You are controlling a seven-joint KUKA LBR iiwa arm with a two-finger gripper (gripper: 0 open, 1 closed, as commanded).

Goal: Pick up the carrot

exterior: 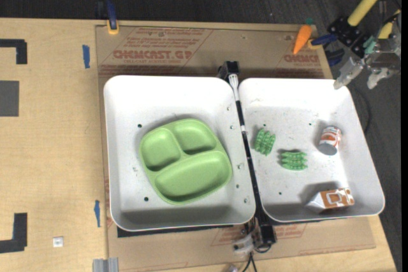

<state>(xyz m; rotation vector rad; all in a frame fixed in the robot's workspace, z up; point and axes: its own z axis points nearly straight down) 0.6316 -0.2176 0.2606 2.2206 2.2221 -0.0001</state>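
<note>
Camera view, carrot: the carrot [302,39] is seen at the upper right of the frame, lying on the brown board [191,48] just above the top rim of the right bin [363,156], outside both bins.
Camera view, gripper: the gripper [357,73] is seen at the far right edge, level with the right bin's upper right corner; whether it is spread or closed cannot be told, and nothing is seen held.
Camera view, risk: the carrot is small and slanted, so it is judged likely to be nudged off the board's edge or missed.
Camera view, obstacles: blue clamps [322,40] lie just beside the carrot and could be struck.
Camera view, open room: bare board is seen to the carrot's left; the bin rim is close below.
Camera view, other contents: two green toys [280,151], a small can [329,140] and a carton [333,199] lie in the right bin, a green divided plate [185,159] in the left bin [121,137].
</note>
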